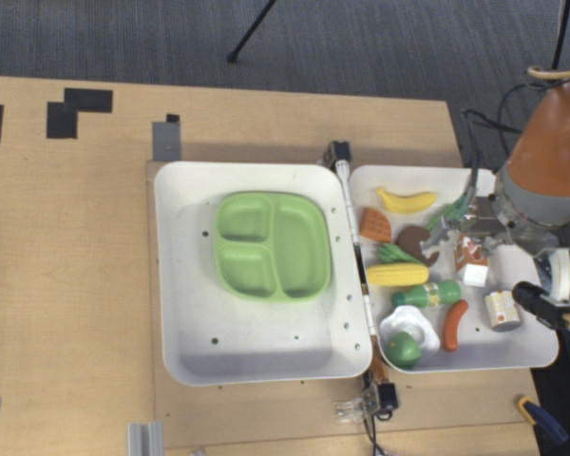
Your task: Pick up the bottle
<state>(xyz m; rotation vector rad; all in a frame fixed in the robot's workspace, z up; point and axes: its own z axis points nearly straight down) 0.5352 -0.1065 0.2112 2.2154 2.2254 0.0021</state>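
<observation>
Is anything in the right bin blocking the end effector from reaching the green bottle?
Nothing lies on the bottle, but it is hemmed in: corn touches its far side and a red sausage its near side. The end effector hovers beyond.

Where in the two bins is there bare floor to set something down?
Left bin: bare white floor all around the green divided plate, widest along the near wall. Right bin: crowded with banana, corn, green bottle, sausage and more; the tool hangs over it.

Bottle in right bin
</observation>
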